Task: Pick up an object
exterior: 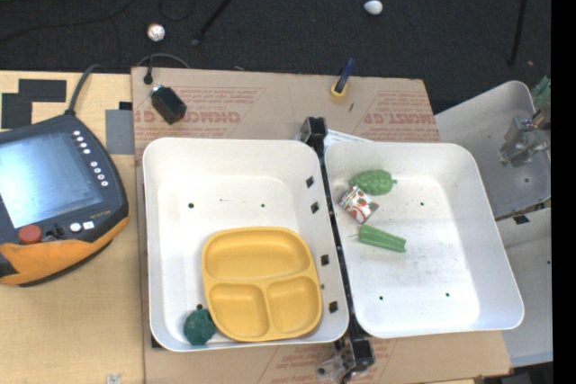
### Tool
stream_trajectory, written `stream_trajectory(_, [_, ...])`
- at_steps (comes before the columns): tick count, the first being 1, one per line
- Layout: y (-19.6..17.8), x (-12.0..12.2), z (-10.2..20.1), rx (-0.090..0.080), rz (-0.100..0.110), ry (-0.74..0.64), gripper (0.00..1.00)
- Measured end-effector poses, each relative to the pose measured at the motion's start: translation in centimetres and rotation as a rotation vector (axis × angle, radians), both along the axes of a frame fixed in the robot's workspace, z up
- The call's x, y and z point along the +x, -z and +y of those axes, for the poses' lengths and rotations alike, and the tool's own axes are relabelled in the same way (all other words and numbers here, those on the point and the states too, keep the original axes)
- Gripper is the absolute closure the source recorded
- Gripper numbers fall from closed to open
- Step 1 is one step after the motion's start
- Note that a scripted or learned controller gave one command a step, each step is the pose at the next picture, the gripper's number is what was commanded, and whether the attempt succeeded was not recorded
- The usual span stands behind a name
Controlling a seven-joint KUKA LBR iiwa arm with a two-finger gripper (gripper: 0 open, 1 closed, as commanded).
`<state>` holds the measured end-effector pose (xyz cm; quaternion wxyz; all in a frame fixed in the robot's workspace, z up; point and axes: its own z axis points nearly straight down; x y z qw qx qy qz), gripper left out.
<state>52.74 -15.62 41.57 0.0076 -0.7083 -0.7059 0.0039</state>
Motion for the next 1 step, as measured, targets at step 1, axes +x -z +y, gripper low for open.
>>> stream_trajectory(1, [-12.70,-0.28,-5.23,-0.012,-0.028,0.001,1.00])
